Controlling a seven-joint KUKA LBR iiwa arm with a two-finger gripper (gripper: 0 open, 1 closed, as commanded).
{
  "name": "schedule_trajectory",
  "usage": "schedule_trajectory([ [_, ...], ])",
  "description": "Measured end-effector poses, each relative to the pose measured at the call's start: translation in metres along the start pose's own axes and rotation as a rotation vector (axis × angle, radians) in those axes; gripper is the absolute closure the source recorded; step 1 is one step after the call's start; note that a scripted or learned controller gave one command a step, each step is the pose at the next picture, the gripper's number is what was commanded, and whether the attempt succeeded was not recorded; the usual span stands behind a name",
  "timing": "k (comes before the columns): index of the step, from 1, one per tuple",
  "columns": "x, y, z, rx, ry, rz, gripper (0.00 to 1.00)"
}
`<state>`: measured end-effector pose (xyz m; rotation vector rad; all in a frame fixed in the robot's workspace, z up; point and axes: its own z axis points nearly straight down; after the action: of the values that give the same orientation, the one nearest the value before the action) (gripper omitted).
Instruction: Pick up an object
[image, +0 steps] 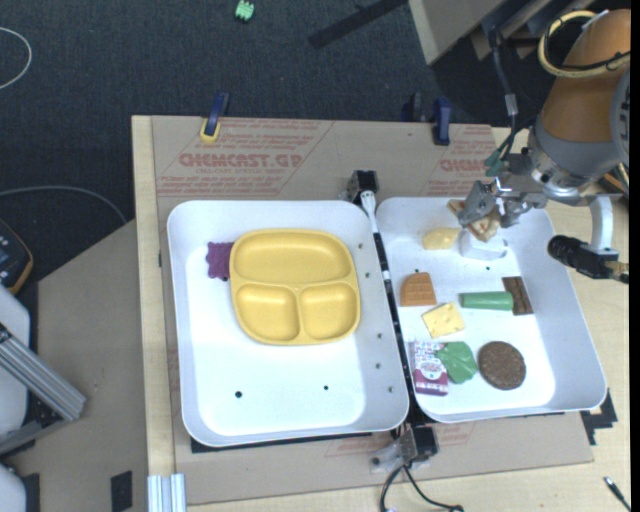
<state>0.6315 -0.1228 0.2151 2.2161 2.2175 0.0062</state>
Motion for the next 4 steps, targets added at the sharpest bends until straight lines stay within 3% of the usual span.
schedule_trajectory([
  [1,0.0,0.001,-0.011,0.003,0.001,0.0,1.0],
  [3,0.104,-0.031,-0.02,0.011,0.005,-0.005,1.0],
  [4,0.098,-0.042,-0.017,0.012,0.002,0.001,1.0],
])
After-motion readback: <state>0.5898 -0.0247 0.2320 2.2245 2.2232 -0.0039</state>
